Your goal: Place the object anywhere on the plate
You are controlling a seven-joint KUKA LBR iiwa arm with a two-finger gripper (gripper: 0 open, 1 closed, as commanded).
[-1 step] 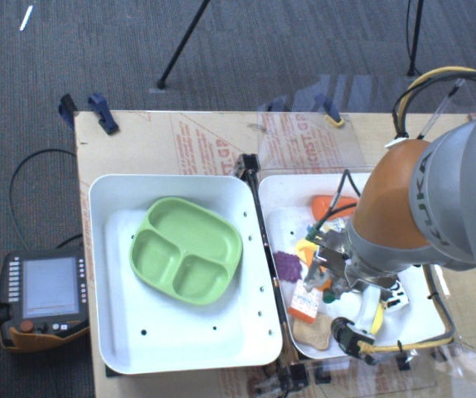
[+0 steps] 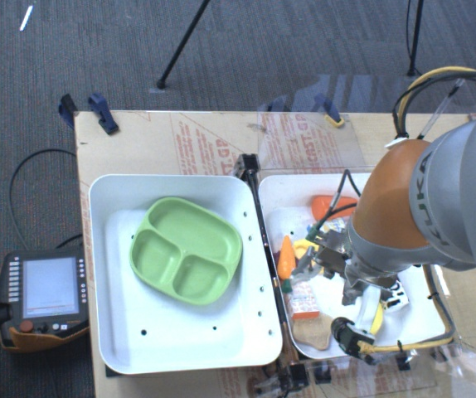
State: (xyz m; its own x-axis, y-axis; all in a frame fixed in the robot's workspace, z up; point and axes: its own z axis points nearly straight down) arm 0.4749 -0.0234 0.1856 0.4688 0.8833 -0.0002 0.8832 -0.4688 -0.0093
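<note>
Hand [image 2: 362, 301] hangs low over the right bin [image 2: 437, 326], at about 5 o'clock of the picture; whether it is clenched or released I cannot tell. Candidate objects lie just beside it at its 9 o'clock: a carrot [image 2: 285, 258] and a small box [image 2: 303, 300]. The green plate [image 2: 187, 249] waits in the left bin [image 2: 118, 338]. A good pick should take one thing alone, then lift clear over the bin walls. Faint red print marks the counter [image 2: 213, 143], not readable.

Even overhead light is falling brightly on both white bins [image 2: 105, 222], nearly washing them out. The carpet toward twelve o'clock is lying dim and grainy. Soft blur is smearing fine detail throughout.
</note>
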